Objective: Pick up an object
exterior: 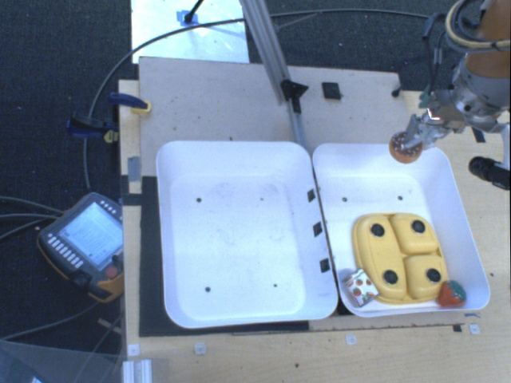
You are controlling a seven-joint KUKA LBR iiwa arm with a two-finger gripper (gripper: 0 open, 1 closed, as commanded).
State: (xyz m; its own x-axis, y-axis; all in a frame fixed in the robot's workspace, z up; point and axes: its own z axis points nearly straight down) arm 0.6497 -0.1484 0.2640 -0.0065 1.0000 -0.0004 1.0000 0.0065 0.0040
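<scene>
The grey KUKA iiwa arm (479, 30) carried an orange band above its wrist, with pale yellowish rings around the rounded upper joint. Dark cables ran down its left side. The small grey two-finger metal gripper (415, 138) was narrow and metallic.

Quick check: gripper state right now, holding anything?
Gripper: shut on a small round brown object, raised over the far rim of the right white bin.

Small round brown object (403, 148) — held in claw (409, 140) above right bin's far edge.
</scene>
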